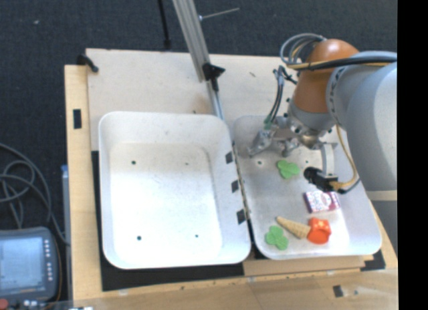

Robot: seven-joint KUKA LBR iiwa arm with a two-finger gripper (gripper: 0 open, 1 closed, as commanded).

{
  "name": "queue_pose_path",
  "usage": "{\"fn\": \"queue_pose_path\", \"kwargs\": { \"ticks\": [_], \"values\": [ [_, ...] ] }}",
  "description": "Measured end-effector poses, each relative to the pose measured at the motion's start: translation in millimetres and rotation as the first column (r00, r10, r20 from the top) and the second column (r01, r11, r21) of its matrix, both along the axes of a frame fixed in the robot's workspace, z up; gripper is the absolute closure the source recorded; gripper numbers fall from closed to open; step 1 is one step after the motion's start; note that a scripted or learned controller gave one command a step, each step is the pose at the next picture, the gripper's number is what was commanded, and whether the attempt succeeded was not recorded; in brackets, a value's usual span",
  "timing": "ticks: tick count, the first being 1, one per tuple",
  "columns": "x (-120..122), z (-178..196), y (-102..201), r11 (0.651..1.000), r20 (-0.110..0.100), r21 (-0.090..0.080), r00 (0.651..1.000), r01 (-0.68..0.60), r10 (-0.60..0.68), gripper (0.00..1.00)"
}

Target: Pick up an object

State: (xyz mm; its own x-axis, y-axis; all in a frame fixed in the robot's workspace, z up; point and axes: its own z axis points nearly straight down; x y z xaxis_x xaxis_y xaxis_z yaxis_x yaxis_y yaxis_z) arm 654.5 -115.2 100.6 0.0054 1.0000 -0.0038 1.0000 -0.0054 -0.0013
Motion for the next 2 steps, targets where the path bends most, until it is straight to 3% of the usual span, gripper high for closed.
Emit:
{"fn": "queue_pose_path", "kwargs": {
  "ticks": [1, 2],
  "values": [
    [1, 13, -1, 1.000, 0.005, 0.001, 1.000, 0.003, -0.003, 1.00],
    [1, 61, -9, 1.000, 0.008, 0.003, 1.000, -0.003, 0.003, 1.00]
  ]
}}
